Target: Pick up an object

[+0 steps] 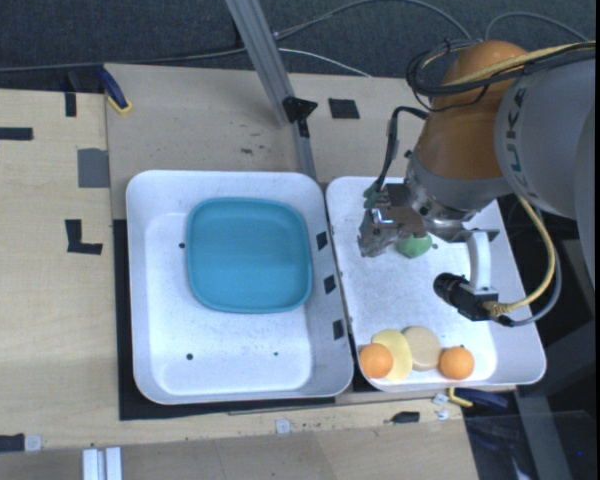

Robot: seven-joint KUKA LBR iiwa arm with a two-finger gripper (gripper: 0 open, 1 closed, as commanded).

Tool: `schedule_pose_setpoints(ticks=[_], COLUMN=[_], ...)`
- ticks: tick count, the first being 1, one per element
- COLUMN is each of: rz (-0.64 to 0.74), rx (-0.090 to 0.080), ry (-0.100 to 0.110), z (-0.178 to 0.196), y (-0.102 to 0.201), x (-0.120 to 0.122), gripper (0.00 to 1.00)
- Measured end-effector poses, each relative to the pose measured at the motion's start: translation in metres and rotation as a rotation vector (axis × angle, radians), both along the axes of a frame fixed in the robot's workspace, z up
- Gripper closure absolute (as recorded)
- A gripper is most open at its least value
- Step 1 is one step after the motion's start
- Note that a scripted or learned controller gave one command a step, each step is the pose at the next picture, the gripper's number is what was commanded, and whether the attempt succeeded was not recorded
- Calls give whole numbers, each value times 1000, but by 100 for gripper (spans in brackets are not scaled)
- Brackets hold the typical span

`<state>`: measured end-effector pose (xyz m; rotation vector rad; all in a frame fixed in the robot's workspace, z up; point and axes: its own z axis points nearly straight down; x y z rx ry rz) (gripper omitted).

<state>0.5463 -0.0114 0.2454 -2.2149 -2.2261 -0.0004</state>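
Your fingers (pixel 378 236) hang low in the right bin (pixel 420 298); you cannot tell whether they are apart or together. A green object (pixel 416 246) lies just beside them, not yet lifted.

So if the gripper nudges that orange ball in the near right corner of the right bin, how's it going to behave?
The orange ball looks round and smooth, so it would probably roll if pushed. It sits by the right bin's near rim, which would likely stop it. Its curved surface may slip from two fingers unless gripped squarely.
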Motion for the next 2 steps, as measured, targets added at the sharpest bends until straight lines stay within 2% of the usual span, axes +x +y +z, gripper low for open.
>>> schedule_pose_setpoints(ticks=[1, 2], rz=[0, 0], rx=[-1, 0], ry=[1, 0], z=[-13, -5], y=[57, 104], x=[-9, -22], gripper=[100, 100])
